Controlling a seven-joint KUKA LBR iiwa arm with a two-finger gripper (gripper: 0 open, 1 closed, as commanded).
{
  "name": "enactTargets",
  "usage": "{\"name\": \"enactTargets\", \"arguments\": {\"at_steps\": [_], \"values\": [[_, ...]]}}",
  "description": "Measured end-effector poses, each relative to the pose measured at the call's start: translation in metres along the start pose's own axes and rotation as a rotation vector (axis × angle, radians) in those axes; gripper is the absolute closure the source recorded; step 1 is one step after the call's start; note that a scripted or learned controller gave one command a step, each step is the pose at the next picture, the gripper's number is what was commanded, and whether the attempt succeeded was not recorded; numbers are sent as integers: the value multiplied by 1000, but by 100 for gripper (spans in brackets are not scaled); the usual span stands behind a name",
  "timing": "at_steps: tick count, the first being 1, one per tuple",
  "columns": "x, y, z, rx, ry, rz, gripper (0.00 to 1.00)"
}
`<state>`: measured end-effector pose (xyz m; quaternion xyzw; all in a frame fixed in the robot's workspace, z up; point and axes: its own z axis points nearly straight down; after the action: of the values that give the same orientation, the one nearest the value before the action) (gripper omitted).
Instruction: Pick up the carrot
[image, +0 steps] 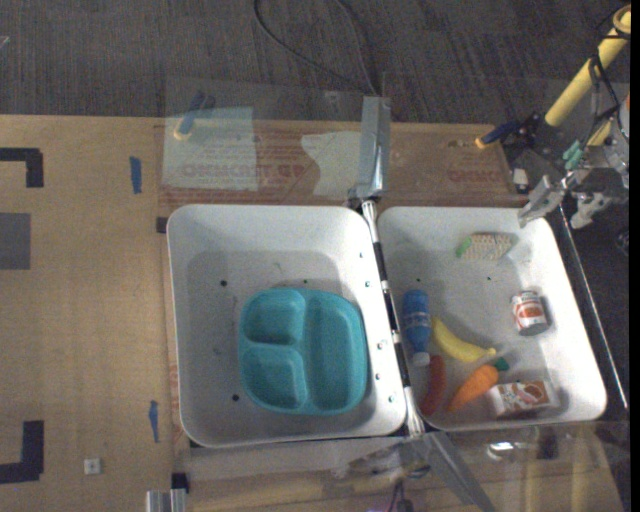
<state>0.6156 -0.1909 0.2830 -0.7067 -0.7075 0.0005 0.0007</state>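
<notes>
Carrot ungrasped in right bin, well below fingers, between banana and carton. Finger state: cannot tell. Step: approach. Next: descend over carrot.

The divided plate lies in the left bin. In the right bin, the carrot lies between the sausage and carton, with the banana just behind it.
</notes>
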Motion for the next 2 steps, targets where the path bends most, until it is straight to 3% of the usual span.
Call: {"name": "enactTargets", "arguments": {"at_steps": [1, 2], "values": [[18, -51, 56, 0, 0, -10, 0], [36, -136, 87, 3, 2, 207, 0]]}}
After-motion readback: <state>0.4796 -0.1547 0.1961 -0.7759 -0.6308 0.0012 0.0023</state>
